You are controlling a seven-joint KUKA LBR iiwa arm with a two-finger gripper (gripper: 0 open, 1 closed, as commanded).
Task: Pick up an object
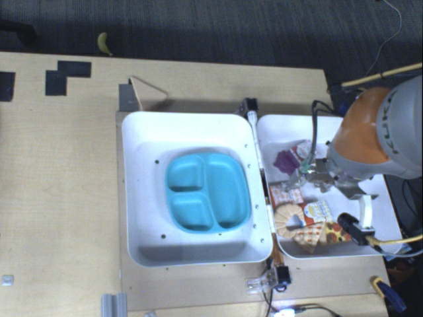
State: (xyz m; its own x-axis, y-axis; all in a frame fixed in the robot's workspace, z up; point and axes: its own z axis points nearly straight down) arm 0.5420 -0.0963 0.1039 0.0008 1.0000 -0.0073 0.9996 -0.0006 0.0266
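Your arm (380, 134) reaching in from the right over the right bin (268, 127), gripper (310, 172) low among cluttered items, a purple object (287, 160) just beside it, finger state impossible to tell, blue divided tray (207, 191) in the left bin (142, 144)

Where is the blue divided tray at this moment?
The blue divided tray lies in the middle of the left white bin, left of the cluttered right bin.
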